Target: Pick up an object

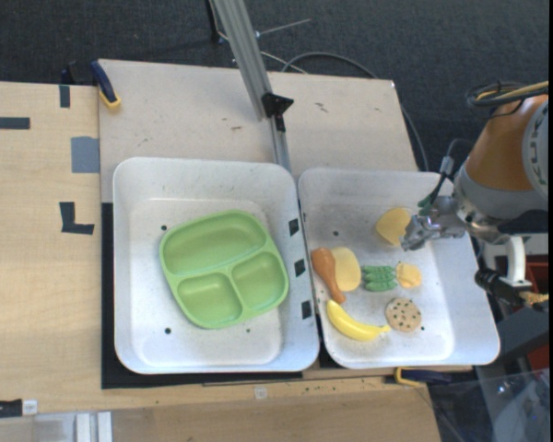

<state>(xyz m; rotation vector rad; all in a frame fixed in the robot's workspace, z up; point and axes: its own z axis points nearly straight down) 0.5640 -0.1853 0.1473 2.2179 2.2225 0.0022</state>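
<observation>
the jaws (pixel 415 238), whose state cannot be told, hang in the right bin (pixel 461 339) just beside the yellow piece (pixel 393 224), near its right wall.

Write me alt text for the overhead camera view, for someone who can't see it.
The gripper sits low in the right bin, beside a yellow piece, above toy foods: carrot, banana, cookie. The left bin holds a green divided plate.

Both white bins (pixel 300 247) are viewed obliquely from above; the gripper (pixel 417 238) is seen at right.
</observation>
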